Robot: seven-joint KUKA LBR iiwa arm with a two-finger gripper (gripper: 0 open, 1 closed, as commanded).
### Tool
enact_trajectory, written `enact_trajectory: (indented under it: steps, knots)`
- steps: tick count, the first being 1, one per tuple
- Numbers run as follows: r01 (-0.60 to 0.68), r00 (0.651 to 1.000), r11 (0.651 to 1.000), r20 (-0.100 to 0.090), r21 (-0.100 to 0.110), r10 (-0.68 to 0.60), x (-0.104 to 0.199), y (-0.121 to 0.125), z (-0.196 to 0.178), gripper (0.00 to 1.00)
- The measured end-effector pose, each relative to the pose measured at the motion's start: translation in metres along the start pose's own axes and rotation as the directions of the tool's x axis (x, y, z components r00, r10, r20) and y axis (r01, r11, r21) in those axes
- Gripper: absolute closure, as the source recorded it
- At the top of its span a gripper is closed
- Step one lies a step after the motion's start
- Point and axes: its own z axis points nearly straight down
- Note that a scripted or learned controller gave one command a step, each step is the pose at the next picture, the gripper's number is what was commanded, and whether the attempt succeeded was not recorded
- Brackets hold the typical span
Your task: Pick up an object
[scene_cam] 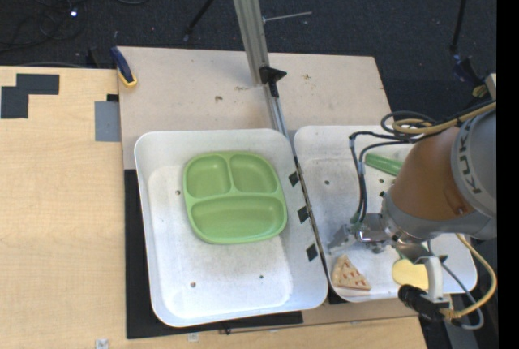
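While my arm (442, 177) reaches over the right bin (320, 165), my claw (365, 234) hangs low inside it; whether it is open I cannot tell. A pizza slice (350, 274) lies just below it, and a green plate (235, 197) sits in the left bin (162, 258).

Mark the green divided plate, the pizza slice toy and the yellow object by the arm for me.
green divided plate (235, 197): camera view, on its large lower compartment.
pizza slice toy (350, 273): camera view, middle of the wedge.
yellow object (410, 273): camera view, on its visible yellow face.
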Motion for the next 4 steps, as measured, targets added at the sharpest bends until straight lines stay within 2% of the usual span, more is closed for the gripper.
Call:
enact_trajectory:
  steps: [1, 4]
  knots:
    - [-0.005, 1.0, 1.0, 0.0, -0.007, 0.005, 0.0, 0.002, -0.011, 1.0]
    - [0.003, 1.0, 1.0, 0.004, -0.006, -0.003, -0.016, 0.015, -0.167, 1.0]
